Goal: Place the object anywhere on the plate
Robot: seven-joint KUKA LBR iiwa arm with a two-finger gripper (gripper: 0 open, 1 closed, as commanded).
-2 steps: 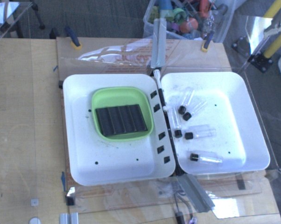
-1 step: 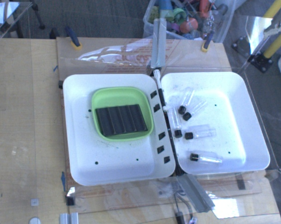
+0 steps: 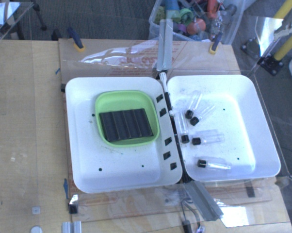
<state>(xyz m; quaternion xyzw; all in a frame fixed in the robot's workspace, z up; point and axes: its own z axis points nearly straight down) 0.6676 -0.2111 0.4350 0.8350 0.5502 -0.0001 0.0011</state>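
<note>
Wooden bench (image 3: 24, 130) carries two white bins side by side. Left bin (image 3: 83, 164) holds a green plate (image 3: 107, 101) bearing a dark ribbed insert (image 3: 125, 124), likely a target surface. Right bin (image 3: 252, 130) holds several clear vials with black caps lying flat and scattered, apart from one another, so each could be picked singly: one near the front (image 3: 214, 165), one mid-bin (image 3: 208, 138), others by the divider (image 3: 192, 108). Arm and gripper: state cannot be told. No vial on plate yet; task not started, by my reading.
</note>
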